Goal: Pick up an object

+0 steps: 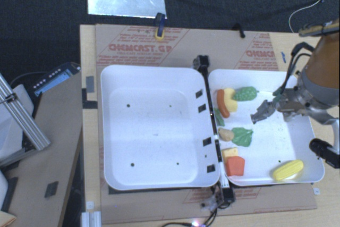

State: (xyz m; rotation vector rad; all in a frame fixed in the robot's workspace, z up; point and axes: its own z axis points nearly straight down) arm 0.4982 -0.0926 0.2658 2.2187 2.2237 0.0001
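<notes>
1. The toy foods lie in the right bin (305, 138), most of them along its left edge.
2. A green leafy piece (245, 94) sits near the far edge, with a yellow piece (229, 95) just beside it and an orange carrot shape (222, 104) touching the yellow one.
3. Lower down the left edge are a small tan piece (226, 134) and another green leaf (243, 136), touching each other.
4. In the near left corner are a yellow block (230, 153) and a red-orange block (235, 166), touching.
5. A yellow corn (288, 169) lies near the near right corner, well apart from the others.
6. The hand (261, 113) is over the middle of the right bin, between the two green pieces. Nothing is between its fingers. I cannot tell if it is open or closed.
7. The left bin (154, 127) sits just beside the right one on the surface (175, 45).
</notes>
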